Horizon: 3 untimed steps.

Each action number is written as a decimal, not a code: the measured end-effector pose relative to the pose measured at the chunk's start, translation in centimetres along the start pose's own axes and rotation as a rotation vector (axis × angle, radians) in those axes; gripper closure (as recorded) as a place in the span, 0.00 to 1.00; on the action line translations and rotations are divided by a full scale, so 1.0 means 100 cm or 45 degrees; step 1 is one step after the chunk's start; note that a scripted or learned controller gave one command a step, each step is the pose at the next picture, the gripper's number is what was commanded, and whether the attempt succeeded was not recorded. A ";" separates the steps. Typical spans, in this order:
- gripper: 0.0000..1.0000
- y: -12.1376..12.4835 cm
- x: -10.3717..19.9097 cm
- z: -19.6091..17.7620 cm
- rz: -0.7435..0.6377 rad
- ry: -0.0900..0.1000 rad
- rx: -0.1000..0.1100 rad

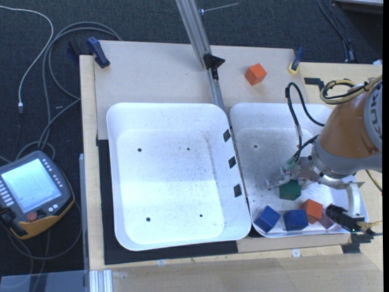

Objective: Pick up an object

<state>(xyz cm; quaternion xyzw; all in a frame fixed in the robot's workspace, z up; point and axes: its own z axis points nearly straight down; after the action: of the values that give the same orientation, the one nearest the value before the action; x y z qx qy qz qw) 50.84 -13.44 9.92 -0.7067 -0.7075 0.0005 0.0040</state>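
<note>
Right now the arm (349, 132) leans in from the right over the right bin (261, 117), and its gripper (290, 178) sits low at the bin floor, just above a green block (290, 191). From this angle the block appears to touch or sit just under the gripper's tip, but whether the fingers are spread, closed, or already around the block cannot be told; the wrist and cabling cover that spot.

Other candidates lie toward the near edge of the same bin: a blue block (266, 218) at near left, a second blue block (295, 219) just right of it, and an orange block (313, 209) just beyond that. Something dark purple seems to lie beside the orange one, too hidden to name. The left bin (167, 175) holds no blocks that can be seen, and another orange cube (256, 73) rests on the counter (152, 72) far behind the bins, well apart from the arm.

By my reading, the step in hand is the grasp attempt on the green block, at or near the bottom of the descent. The next move calls for a firm close squarely on the block and a straight lift, keeping clear of the neighbouring blocks. A corner grip could let it slip.
</note>
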 end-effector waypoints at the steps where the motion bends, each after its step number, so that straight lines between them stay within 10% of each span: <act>1: 1.00 0.003 -0.002 -0.011 0.001 -0.005 -0.011; 3: 1.00 0.048 0.136 -0.162 -0.012 -0.002 -0.019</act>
<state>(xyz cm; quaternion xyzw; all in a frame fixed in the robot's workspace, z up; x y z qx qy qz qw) 55.77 0.13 26.12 -0.7035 -0.7107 -0.0042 -0.0019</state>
